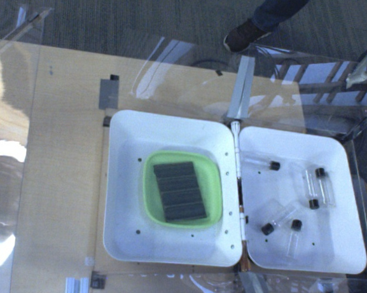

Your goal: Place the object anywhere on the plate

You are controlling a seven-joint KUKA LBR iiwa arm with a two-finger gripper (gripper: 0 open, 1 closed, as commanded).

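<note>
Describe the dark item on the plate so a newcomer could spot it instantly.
Look in the left white bin, where a light green square plate sits. On it lies a dark grey ribbed rectangular block, tilted; the clear black-capped vials are in the other bin.

Two white bins side by side on a wooden bench (54, 163); left bin (118, 233) and right bin (340, 252) touching along the middle seam; five clear vials with black caps in the right bin: one (260, 162) lying at 11 o'clock, one (310, 184) at 1 o'clock, one (323, 197) just beside it toward 3 o'clock, one (278, 219) near 7 o'clock, one (293, 238) at 6 o'clock; grey metal bar (242, 89) running from the seam toward 12 o'clock; dark shoe (244, 34) on the carpet (119, 9) beyond the bench; small grey block (109, 93) at the left bin's 11 o'clock.
</note>
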